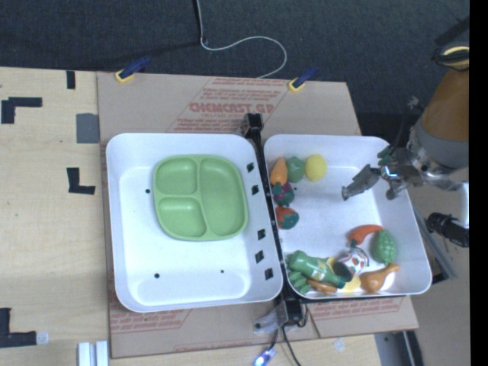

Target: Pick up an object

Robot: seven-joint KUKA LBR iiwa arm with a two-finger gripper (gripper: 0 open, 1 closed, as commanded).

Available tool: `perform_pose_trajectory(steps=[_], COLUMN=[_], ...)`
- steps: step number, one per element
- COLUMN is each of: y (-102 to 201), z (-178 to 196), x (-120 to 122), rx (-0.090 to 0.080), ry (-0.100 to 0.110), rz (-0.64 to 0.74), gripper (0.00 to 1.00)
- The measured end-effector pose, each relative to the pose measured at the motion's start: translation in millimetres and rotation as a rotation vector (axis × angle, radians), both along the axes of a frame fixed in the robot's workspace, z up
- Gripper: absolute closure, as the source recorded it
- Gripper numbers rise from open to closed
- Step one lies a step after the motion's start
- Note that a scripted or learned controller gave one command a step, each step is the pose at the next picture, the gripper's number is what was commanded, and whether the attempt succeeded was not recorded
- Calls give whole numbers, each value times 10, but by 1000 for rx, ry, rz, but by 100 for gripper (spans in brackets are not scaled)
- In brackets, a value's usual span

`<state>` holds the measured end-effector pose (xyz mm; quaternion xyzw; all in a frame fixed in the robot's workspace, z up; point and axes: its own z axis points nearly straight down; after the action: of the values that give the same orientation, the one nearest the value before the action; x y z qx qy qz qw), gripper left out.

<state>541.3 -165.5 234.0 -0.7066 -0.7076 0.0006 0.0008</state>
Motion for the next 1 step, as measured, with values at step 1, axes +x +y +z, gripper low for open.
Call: perform_pose_trajectory(steps=[1], y=[595], z=[1716], x=[-567], rx=[0], ry=[-19], rz=[6], gripper=[0])
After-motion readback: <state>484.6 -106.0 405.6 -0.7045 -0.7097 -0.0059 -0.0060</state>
